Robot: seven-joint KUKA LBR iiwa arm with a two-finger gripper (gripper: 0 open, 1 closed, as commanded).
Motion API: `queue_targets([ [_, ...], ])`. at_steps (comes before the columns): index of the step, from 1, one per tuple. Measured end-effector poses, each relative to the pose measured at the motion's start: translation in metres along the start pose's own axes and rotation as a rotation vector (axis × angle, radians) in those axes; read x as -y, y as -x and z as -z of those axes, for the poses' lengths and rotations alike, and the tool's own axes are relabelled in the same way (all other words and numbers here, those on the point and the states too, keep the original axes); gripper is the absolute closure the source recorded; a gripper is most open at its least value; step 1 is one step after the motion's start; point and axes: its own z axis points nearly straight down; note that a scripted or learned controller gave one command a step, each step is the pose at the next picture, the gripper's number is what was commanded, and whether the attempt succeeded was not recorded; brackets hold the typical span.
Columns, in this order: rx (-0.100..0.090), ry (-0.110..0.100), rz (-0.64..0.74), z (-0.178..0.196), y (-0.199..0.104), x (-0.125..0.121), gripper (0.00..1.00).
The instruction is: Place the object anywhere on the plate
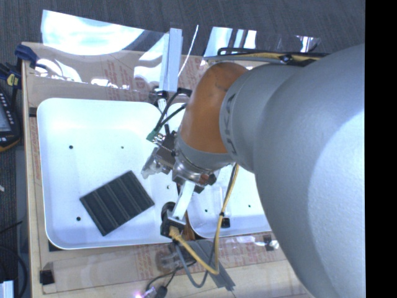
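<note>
The dark ribbed slab [118, 202] lies flat in the left bin [56, 123], apart from the arm [205, 117]; whether the jaws are parted or clenched cannot be told. The pick-up seems still ahead: the jaws must first reach the slab.

The grey arm [298, 154] is covering most of the right bin [248, 219] and is running off the right and bottom edges. Under the wrist, what looks like a plate [208, 219] is showing as a pale curved sliver. The gripper [152, 166] is blurring into the white left bin [62, 166], too indistinct to read.
</note>
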Motion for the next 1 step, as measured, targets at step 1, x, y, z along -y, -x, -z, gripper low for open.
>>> queue_targets([
  [1, 0.002, 0.0, 0.262, -0.0269, -0.0717, 0.0081, 1.0],
])
